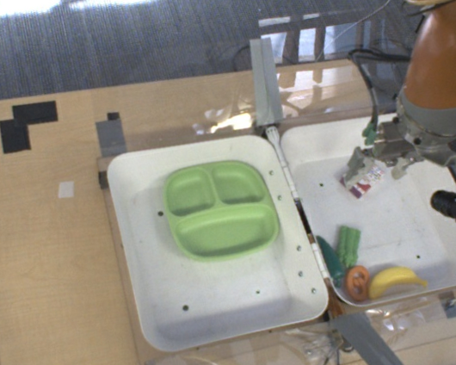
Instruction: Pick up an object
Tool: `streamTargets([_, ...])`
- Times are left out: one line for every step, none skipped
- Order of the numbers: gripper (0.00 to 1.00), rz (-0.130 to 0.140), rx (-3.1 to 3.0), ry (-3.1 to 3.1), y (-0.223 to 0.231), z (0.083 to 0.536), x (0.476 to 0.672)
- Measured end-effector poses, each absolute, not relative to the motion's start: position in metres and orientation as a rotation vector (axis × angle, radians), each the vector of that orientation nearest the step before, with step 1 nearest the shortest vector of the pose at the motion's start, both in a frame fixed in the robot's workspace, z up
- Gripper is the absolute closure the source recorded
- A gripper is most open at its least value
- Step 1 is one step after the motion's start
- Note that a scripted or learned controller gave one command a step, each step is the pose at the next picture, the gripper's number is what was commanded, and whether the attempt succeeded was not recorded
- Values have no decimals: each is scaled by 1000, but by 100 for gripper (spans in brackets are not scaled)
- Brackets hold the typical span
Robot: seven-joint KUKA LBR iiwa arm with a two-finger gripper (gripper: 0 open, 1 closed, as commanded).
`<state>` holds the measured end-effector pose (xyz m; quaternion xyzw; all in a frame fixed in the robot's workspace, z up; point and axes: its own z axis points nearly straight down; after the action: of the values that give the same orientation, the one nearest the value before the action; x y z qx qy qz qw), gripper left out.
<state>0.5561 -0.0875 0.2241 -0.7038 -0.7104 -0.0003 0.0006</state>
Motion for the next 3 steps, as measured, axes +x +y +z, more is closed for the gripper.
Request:
streamTargets([0, -1, -2069, -2363, -58, 183, 509])
streamTargets([0, -15, -2112, -2337, -101, 91, 492])
streamTargets([0, -3, -2174, -2269, -78, 184, 489])
